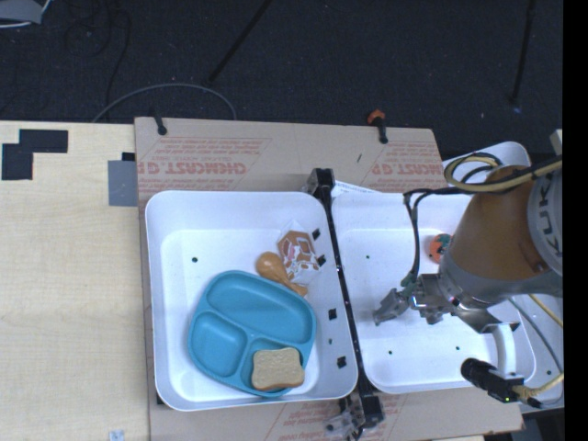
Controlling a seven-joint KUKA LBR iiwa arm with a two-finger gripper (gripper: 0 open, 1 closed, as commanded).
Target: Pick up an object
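My gripper (pixel 388 310) hangs low over the right bin (pixel 386 375), near its middle and pointing left, with nothing visibly in it. A small orange and green object (pixel 437 244) peeks out from behind the arm at the back of that bin. In the left bin (pixel 170 246) lies a blue divided plate (pixel 241 324) with a tan bread slice (pixel 277 368) on its front right section. A tan drumstick-shaped piece (pixel 274 268) and a clear packet with a brown-and-white print (pixel 299 252) rest just behind the plate.
A black divider (pixel 338 292) runs between the two bins. Both bins sit on a cardboard sheet (pixel 276 159) on the pale bench. The arm's orange band (pixel 496 232) covers the right bin's right half.
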